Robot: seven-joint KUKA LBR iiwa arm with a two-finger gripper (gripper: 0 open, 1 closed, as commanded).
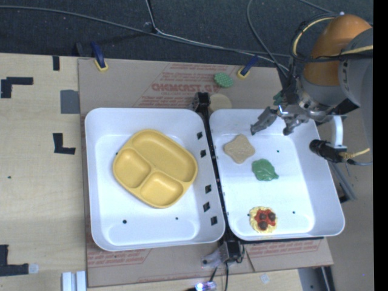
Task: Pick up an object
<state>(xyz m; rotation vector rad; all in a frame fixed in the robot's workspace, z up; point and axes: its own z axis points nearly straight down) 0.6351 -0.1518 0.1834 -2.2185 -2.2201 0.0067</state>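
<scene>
High slanted view over both bins (pixel 91 162)

Two white bins (pixel 97 162), one yellow tray (pixel 155 168), three food pieces (pixel 239 148)

The arm (pixel 339 47) is cut off by the right edge beyond its orange band.

Two bins sit side by side on the bench. In the left bin (pixel 97 162) lies a divided plate (pixel 155 168), near its middle. In the right bin (pixel 315 193) I see three things in a loose line: a slice of bread (pixel 239 148) toward the far left part, a leafy piece (pixel 265 170) just beside it toward the near right, and a small pizza (pixel 262 219) well apart near the front edge. My gripper (pixel 274 123) hangs over the right bin's far side, behind the bread.
</scene>
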